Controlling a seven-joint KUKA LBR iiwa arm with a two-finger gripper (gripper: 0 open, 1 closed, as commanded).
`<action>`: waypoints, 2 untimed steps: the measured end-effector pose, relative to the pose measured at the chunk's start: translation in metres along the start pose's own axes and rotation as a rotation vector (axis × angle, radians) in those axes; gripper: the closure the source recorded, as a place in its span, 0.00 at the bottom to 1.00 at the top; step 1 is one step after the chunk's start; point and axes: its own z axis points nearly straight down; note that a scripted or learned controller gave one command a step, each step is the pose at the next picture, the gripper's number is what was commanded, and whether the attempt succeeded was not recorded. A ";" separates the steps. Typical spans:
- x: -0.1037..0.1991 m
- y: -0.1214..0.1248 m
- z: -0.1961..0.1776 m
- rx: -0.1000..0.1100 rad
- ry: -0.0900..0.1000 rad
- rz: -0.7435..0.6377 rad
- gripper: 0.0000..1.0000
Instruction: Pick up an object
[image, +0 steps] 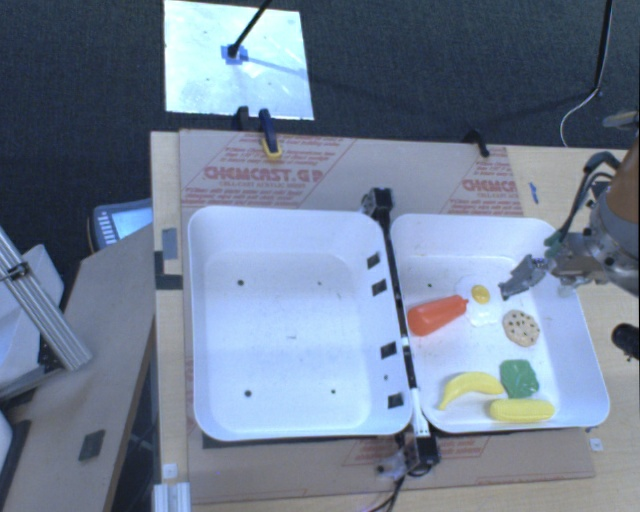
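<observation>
The right bin (560, 330) holds several toy foods. An orange carrot (437, 315) lies near its left wall, with a fried egg (480, 296) just right of it. Below the egg sits a round cookie (520, 327). Along the front lie a yellow banana (470, 387), a green pepper (519, 377) and a yellow corn-like piece (521, 409). My gripper (512, 283) hangs over the bin's right half, just right of the egg and above the cookie. I see nothing held in it.
The left bin (200, 330) stands beside the right one, with a black-clipped divider (392, 320) between them. Both rest on a cardboard sheet (300, 175). A grey metal plate (238, 60) lies behind the bench.
</observation>
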 end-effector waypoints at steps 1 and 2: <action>0.057 0.081 -0.124 -0.017 -0.002 -0.009 0.00; 0.074 0.071 -0.283 -0.020 -0.001 -0.005 0.00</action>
